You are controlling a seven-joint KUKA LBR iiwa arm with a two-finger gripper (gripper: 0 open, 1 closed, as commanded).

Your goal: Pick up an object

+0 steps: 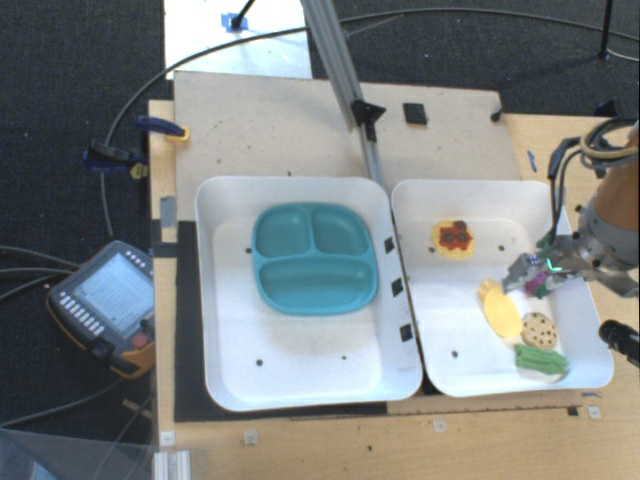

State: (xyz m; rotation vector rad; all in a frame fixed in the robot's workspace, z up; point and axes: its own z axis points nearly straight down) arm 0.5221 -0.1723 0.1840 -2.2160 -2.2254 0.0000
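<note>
Now two white bins sit side by side on the bench. The left bin (230, 368) holds a teal divided plate (315, 258). The right bin (470, 203) holds toy food: a yellow piece (500, 311) near the middle, a green piece (541, 362) at five o'clock, a spotted cookie (538, 329) just above it, and a small pizza (454, 238) at eleven o'clock. The gripper (533, 276) hangs at three o'clock, near the yellow piece. It looks too blurry to tell if its pincer is apart or together. Nothing seems picked up yet. The arm is cut off at the edge.
</note>
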